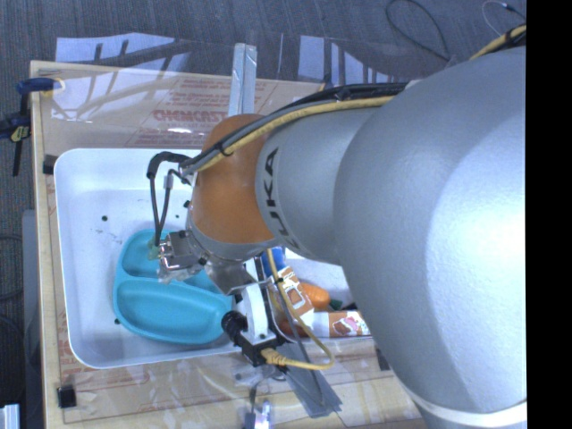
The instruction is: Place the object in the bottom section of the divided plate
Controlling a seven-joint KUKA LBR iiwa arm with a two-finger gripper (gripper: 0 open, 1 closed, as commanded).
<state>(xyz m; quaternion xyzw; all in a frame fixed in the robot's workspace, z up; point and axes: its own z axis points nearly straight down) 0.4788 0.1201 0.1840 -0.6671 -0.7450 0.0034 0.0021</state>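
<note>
A blue divided plate (170, 311) lies in the left white bin (80, 239), toward its near right side. Its large bottom section faces the front edge, and a smaller upper section (138, 253) shows at the left. My gripper (179, 259) hangs over the plate's upper right part, close above the divider, under the orange band (228, 195). The wrist hides the gripper's tip and whatever lies beneath it. I see nothing lying in the exposed part of the bottom section.
The grey arm covers most of the right bin. Beside the wrist an orange item (315, 295) and a red-and-white labelled packet (349, 324) lie in that bin. A yellow cable (299, 360) loops by the front edge. A blue clamp (27, 86) grips the bench's far left corner.
</note>
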